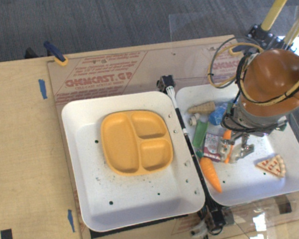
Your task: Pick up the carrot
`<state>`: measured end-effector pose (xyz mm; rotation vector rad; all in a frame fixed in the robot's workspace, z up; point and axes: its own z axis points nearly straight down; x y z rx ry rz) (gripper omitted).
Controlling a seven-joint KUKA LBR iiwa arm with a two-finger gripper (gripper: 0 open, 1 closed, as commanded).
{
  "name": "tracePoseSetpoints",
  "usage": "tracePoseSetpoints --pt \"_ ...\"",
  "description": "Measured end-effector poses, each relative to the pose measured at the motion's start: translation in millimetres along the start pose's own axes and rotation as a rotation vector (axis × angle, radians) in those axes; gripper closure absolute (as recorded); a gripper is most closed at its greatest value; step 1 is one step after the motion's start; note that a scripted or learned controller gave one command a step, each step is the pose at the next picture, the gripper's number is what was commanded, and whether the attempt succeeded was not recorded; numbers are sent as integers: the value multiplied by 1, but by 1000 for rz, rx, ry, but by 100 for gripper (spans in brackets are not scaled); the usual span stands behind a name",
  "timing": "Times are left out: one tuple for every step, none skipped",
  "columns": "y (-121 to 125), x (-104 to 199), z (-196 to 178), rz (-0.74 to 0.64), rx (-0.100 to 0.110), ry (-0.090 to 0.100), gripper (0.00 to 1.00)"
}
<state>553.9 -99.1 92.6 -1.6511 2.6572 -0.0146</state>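
The carrot [210, 174] is orange and tapered. It lies flat in the right bin [298, 178], close to that bin's left wall, with its tip toward the front. My gripper [236, 147] hangs low over the middle of the right bin, up and to the right of the carrot and apart from it. The orange wrist band [270, 78] and cables hide much of the gripper from above. A thin orange piece [227, 145] shows just at the gripper's left side; what it is remains unclear.
A yellow divided plate [137, 141] sits in the left bin [90, 207]. The right bin also holds a green item [200, 134], a blue item [218, 116], a beige cone [200, 108], a colourful packet [213, 146] and a pizza slice toy [272, 166].
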Motion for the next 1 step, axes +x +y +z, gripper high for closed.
tracePoseSetpoints --pt "16 -32 -136 161 0 -3 100"
